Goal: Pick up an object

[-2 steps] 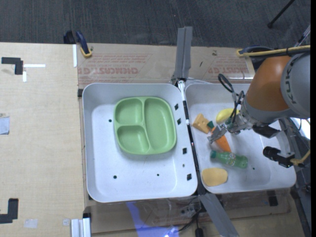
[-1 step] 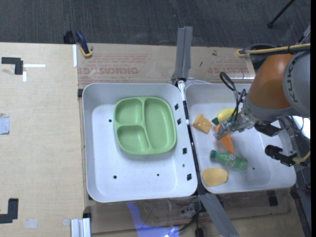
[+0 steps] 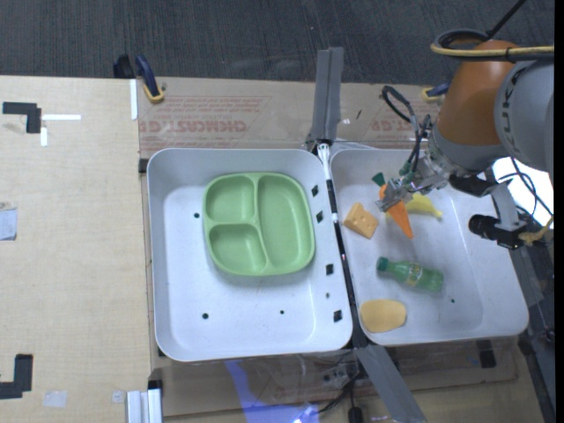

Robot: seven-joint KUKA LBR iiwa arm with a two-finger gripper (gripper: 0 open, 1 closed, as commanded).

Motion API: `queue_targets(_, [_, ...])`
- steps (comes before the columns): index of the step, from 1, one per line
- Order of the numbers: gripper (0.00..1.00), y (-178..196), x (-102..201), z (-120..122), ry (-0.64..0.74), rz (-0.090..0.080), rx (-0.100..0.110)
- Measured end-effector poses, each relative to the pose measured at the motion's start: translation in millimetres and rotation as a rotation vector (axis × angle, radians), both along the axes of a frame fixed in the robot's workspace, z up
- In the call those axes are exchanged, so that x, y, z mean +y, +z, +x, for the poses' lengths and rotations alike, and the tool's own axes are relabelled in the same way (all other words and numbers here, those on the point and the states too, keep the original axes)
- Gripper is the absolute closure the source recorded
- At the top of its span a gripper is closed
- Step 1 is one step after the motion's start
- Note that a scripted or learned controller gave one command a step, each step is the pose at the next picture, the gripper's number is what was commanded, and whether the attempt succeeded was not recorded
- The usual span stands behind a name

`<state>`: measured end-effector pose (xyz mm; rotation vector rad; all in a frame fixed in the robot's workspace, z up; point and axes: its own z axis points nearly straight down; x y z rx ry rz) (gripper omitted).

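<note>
Orange and tapered, the carrot (image 3: 401,218) lies in the right bin (image 3: 493,320), upper right of the frame, directly under my pincer (image 3: 398,190); I cannot tell if it is gripped. Beside it sit a yellow banana (image 3: 426,206), a cheese wedge (image 3: 360,220), a green bottle (image 3: 411,274) and a yellow bun (image 3: 384,315). The left bin (image 3: 176,315) holds a green divided plate (image 3: 259,224).

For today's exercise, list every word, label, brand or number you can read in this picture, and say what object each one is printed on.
Red print on the cardboard sheet behind the bins: it appears upside down and too blurred to read with certainty.
Label on the green bottle in the right bin: too small to read.
The green divided plate, left bin, cheese wedge and carrot show no lettering.
</note>
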<state>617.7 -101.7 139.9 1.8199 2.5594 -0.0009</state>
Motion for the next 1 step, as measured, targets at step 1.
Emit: queue_targets(1, [1.00, 51.6, 36.1, -6.7, -0.118, 0.000, 0.001])
